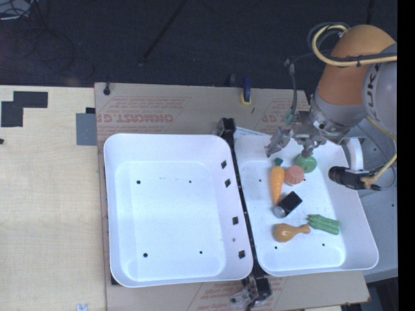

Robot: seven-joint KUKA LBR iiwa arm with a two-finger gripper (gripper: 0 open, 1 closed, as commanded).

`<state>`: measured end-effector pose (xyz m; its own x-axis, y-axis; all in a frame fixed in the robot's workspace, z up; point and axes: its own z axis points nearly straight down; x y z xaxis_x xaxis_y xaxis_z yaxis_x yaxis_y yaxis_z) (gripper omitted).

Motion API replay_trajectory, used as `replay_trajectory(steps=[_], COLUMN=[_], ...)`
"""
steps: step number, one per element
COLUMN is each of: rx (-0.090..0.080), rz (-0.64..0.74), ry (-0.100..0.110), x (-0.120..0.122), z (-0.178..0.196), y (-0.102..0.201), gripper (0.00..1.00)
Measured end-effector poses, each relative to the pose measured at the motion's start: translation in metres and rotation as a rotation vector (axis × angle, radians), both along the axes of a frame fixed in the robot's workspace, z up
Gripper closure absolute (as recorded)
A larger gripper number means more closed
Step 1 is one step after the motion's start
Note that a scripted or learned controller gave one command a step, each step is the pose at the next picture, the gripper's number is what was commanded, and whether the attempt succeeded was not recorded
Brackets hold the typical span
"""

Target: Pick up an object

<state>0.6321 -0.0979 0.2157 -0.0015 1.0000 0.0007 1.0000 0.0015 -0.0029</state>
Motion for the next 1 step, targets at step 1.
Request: replay_trajectory(steps=[1], rx=[0.001], rz=[-0.001], ry=[0.010], x=[-0.0260], z=[-0.0851], y=[0.0002], gripper=[0.00])
